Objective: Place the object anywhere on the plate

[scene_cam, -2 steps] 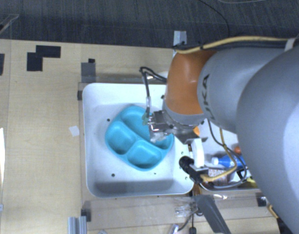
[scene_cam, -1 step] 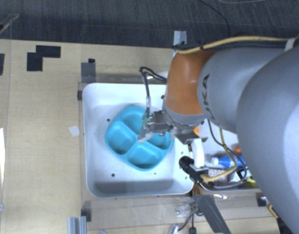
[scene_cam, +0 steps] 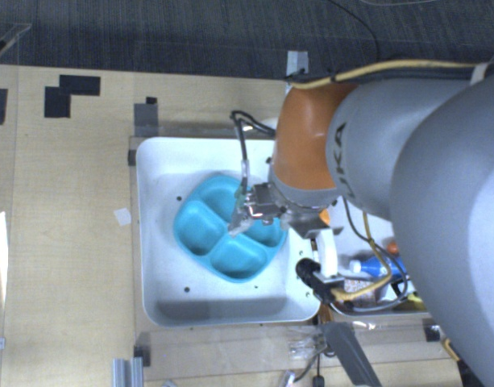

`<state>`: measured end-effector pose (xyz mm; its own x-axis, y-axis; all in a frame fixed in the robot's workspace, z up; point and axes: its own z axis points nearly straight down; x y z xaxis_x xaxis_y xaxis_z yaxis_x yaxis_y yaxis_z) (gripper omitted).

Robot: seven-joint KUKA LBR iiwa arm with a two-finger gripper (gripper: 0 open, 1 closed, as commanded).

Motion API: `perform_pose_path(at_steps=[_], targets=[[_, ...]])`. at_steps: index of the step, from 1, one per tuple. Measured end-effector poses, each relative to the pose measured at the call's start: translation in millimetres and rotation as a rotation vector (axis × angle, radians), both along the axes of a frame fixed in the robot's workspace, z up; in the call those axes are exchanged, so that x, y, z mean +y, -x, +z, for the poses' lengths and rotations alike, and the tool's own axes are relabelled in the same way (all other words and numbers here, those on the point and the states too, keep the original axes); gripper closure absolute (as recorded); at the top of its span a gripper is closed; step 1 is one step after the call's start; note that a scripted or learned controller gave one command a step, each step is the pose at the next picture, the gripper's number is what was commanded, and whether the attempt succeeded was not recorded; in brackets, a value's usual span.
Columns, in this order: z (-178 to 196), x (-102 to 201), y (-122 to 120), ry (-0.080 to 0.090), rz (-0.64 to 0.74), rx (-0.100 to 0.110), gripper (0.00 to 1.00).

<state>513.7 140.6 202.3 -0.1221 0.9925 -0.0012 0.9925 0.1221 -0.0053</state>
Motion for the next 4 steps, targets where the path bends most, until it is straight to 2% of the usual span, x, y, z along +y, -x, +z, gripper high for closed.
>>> perform_pose_path(at_steps=[4], targets=[[0.0, 0.0, 0.0, 0.000, 0.000, 0.000, 0.00]])
